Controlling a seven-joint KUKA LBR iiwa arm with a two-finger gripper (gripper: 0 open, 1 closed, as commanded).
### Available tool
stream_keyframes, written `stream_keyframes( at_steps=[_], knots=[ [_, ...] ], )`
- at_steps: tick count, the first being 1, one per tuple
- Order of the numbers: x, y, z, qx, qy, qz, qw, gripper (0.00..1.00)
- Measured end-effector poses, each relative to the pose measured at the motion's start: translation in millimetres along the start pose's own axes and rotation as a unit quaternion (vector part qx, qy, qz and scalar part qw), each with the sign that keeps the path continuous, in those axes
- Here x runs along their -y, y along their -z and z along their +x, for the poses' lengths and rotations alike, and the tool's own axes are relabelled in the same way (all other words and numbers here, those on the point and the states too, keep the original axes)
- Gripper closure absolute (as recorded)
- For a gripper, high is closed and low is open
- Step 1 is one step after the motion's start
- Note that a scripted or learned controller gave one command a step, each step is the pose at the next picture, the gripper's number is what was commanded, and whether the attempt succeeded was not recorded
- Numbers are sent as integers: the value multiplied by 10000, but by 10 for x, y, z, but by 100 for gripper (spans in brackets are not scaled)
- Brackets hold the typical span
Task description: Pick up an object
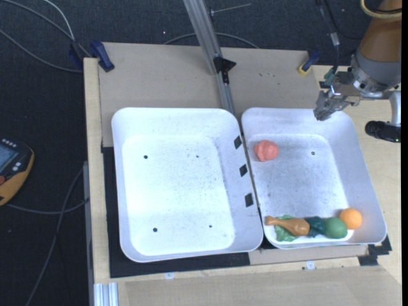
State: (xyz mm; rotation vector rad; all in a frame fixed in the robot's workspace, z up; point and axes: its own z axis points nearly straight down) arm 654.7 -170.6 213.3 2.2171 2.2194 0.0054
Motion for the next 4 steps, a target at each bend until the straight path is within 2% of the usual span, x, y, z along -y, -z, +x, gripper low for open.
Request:
stream_keyframes(
  at_steps=[1,2,3,4],
  knots=[
    [-9,310,0,-1,-3,9,10000,100],
    [83,377,450,-5,12,22,10000,100],
    [244,387,1036,-12,20,24,10000,100],
    [281,402,1491,-10,17,25,10000,100]
  ],
)
